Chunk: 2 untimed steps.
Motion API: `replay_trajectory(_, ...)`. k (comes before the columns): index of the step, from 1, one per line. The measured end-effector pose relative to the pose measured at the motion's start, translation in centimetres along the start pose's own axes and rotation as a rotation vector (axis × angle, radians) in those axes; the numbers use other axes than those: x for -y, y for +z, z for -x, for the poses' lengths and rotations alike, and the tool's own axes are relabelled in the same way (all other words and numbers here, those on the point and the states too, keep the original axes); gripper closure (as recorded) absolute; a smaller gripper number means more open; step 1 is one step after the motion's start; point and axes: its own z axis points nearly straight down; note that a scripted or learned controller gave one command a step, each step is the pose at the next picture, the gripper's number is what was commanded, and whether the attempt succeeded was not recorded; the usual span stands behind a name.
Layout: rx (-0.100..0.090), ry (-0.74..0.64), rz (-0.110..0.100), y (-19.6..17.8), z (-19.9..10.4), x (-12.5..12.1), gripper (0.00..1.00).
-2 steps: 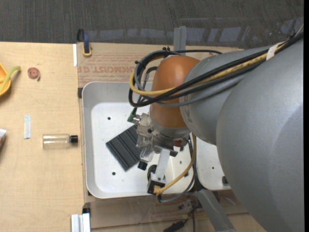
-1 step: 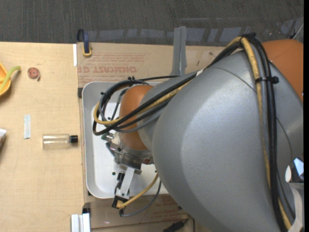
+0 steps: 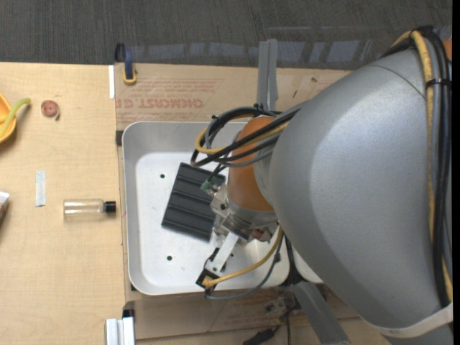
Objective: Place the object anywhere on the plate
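The black ribbed slab [image 3: 189, 201] lies flat and slanted near the middle of the white bin [image 3: 130, 192], touching the gripper [image 3: 224, 220] at its nine o'clock. Whether the gripper is spread or pinching cannot be told, as the wrist covers it. This looks like the grasping step. Next comes a secure hold, then a lift over the bin wall. The grey arm [image 3: 359, 185] hides everything toward three o'clock. A clear vial [image 3: 88, 208] and a pink disc [image 3: 49, 108] sit on the bench at nine and ten o'clock, well apart.

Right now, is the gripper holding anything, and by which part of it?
It cannot be told. The gripper hangs over the white bin, and the arm covers its tip and whatever lies under it.
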Motion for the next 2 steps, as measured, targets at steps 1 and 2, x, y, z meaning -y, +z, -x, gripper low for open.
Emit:
replay_trajectory(1,-0.002,0.002,0.002,-9.74,7.27,-7.4,1.0)
replay_trajectory(2,-0.001,0.001,0.002,-9.73,7.26,-7.39,0.0)
